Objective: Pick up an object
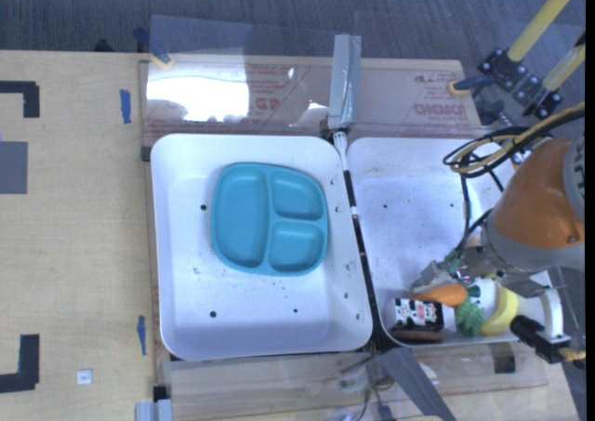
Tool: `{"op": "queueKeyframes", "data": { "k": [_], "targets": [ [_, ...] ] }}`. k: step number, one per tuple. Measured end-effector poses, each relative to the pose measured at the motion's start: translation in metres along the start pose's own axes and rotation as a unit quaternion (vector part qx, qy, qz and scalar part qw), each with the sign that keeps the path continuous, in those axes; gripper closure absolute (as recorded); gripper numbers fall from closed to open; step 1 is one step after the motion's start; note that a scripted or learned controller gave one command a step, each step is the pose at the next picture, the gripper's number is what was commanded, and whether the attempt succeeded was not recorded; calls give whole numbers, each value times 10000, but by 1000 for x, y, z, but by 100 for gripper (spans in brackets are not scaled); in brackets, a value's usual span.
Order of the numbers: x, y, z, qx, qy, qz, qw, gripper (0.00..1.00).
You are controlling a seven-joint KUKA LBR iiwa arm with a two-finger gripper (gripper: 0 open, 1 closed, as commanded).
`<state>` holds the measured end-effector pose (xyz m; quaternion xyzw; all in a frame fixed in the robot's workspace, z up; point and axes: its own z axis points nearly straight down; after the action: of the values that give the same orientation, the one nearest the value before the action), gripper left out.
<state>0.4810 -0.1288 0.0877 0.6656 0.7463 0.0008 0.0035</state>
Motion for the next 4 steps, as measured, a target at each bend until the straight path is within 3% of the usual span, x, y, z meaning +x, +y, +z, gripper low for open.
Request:
{"op": "queueKeyframes", "data": {
  "k": [1,2,3,4],
  "targets": [
    [-38,5,-112,-21,-5,-701,9975,0],
    [-80,34,-8,6,28,103,9999,0],
    [-81,33,-16,21,20,102,9999,100],
    [-24,81,-10,21,26,401,9992,100]
  ]
}}
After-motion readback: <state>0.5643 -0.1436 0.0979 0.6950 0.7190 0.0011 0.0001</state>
